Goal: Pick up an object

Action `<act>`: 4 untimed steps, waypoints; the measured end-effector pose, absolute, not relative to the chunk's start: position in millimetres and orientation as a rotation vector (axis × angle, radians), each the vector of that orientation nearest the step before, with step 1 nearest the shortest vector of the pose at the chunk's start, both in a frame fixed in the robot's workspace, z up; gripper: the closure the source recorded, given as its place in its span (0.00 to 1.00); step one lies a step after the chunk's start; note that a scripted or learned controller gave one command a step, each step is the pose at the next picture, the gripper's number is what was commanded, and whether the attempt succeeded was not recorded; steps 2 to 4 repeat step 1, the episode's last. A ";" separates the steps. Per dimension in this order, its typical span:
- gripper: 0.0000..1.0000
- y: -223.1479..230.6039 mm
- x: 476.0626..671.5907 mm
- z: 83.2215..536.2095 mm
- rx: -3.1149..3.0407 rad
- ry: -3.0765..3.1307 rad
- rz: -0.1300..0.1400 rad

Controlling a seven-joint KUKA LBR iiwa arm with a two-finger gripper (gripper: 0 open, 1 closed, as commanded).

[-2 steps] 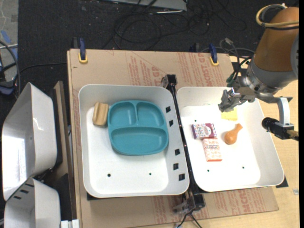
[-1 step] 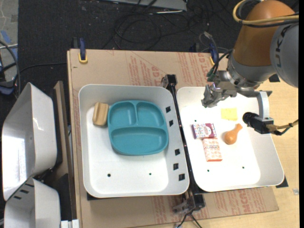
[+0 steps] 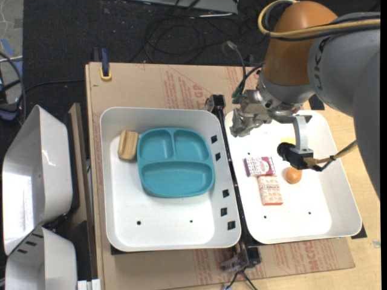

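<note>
My gripper [image 3: 243, 124] hangs over the far left corner of the right bin [image 3: 320, 222], close to its left wall, with nothing visibly in it. In that bin lie a pink and purple packet [image 3: 259, 165], a red and white box [image 3: 270, 191] just in front of it, and a small orange ball [image 3: 293, 175] to their right. A yellow object [image 3: 286, 142] peeks out from under a black part of the arm [image 3: 294, 154]. The left bin [image 3: 121, 222] holds a teal divided plate [image 3: 175, 162] and a tan block [image 3: 127, 144] at the plate's left edge.
The grey arm with its orange band [image 3: 296, 35] covers the far right of the right bin. A cable [image 3: 338, 153] runs from the black part toward the right. White containers [image 3: 33, 168] stand left of the bench. The front half of each bin shows bare white floor.
</note>
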State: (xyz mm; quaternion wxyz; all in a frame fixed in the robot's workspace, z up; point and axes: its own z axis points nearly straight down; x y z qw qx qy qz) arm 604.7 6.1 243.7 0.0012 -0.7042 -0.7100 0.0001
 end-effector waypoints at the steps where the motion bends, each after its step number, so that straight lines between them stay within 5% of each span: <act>1: 1.00 53.3 625.4 246.2 -2.213 -2.230 -0.005; 4: 1.00 53.3 625.4 246.2 -2.213 -2.230 -0.005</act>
